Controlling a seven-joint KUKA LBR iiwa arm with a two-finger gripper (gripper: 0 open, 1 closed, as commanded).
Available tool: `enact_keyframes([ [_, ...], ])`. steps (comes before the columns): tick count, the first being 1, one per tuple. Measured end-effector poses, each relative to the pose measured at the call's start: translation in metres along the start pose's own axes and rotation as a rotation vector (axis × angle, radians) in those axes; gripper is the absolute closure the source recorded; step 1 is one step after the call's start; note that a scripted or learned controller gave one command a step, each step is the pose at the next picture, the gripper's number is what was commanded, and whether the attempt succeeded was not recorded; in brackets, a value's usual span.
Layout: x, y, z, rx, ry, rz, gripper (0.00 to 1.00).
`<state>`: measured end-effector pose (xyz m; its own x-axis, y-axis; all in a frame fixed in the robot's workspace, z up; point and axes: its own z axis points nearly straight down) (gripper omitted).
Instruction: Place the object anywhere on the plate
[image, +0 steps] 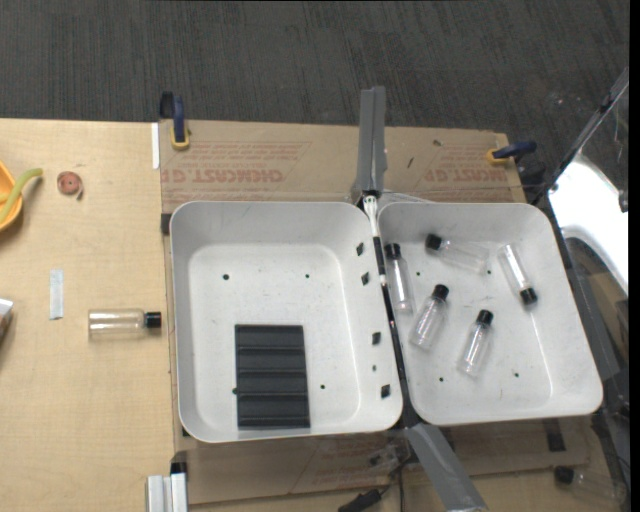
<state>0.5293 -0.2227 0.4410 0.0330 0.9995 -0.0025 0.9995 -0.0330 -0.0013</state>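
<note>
Vials (430, 316), five clear ones with black caps, lie scattered in the right white bin (560, 385), the dark ribbed plate (270, 376) sits near the left bin's (200, 400) front edge, a sixth vial (124, 321) rests on the wooden tabletop (80, 420) beside it, above dark carpet (300, 50).

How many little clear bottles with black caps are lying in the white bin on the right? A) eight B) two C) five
C, five small clear bottles with black caps lie in the right white bin; a sixth bottle rests outside on the wooden bench.
</note>
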Motion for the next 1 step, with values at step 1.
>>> enact_keyframes([
  [1, 0.0601, 0.0523, 0.0011, 0.002, 0.000, 0.168, 0.00],
])
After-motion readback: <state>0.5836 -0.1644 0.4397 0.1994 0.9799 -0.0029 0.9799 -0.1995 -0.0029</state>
